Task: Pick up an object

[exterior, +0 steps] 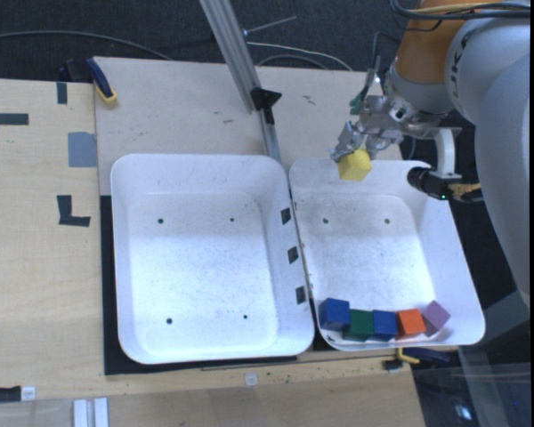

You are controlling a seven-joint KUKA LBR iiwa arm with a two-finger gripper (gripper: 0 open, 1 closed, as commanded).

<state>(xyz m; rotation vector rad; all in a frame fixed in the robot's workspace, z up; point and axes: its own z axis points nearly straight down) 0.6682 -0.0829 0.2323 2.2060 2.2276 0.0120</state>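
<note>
A: Containers first, quick.

B: Two shallow white bins side by side on the bench [36, 265]. Left bin [125, 238] has only dark speckles on its floor. Right bin [454, 265] has a row of blocks along its near edge: blue block [335, 311], green block [361, 324], second blue block [384, 323], orange block [410, 322], purple block [436, 315]. They touch or nearly touch one another, the purple one tilted at the row's right end.

A: Task thing?

B: Yellow block [354, 165], up over the far rim of the right bin, near its far-left corner. Well apart from the row.

A: Claw?

B: Gripper [348, 152] sits right on top of the yellow block, fingers pinching its upper part. The block hangs below them, off the bin floor as far as I can tell.

A: Long axis, pointing?

B: Roughly cube-like, no clear long axis. It's tilted, one corner pointing down toward the bin.

A: Arm?

B: Grey arm [494, 69] with the orange band [445, 20] comes in from the right, wrist angled down-left to the block.

A: Other stuff?

B: A metal rail [236, 56] slants across the far side of the bench, and grey tape marks [82, 148] lie on the wood at left.
</note>
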